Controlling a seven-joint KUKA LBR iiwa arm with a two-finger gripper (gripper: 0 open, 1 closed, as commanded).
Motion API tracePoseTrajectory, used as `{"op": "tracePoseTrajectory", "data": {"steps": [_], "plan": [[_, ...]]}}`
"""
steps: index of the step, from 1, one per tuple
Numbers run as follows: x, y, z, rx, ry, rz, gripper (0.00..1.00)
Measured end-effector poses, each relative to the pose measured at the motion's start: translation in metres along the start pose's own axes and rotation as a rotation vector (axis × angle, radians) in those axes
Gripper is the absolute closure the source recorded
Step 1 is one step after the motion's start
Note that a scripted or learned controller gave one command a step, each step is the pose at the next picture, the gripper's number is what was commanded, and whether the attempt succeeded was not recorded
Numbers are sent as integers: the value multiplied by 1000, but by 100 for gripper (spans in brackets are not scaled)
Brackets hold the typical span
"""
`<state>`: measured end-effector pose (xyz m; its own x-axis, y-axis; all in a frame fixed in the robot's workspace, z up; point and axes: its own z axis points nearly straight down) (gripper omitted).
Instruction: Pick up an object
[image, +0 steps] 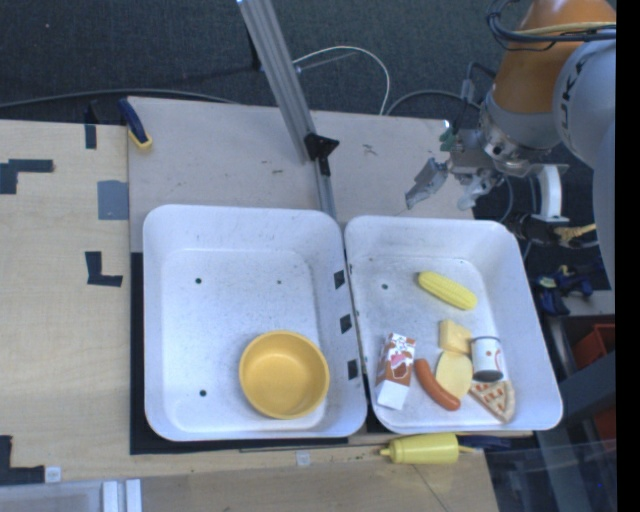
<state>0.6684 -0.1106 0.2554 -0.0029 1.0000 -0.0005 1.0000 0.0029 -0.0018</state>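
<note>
Gripper (450, 192) hangs above right bin's (520, 300) far rim, fingers apart, nothing btwn them. Corn (447, 290) below it; can (487, 358) partly hides pizza slice (494, 398).

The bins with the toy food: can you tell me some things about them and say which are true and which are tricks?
1. The yellow bowl sits in the left bin. True.
2. The corn cob lies in the same bin as the bowl. False: it lies in the right bin.
3. The gripper is holding the sausage. False: the gripper is above the right bin's far edge, and the sausage lies in the bin.
4. A yellow mustard bottle lies outside the bins. True.
</note>
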Motion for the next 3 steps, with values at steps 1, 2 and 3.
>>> {"op": "tracePoseTrajectory", "data": {"steps": [1,2,3], "plan": [[0,0,0,0,0,0,0],[0,-4,44,4,-1,1,0],[1,-13,106,7,0,1,0]]}}
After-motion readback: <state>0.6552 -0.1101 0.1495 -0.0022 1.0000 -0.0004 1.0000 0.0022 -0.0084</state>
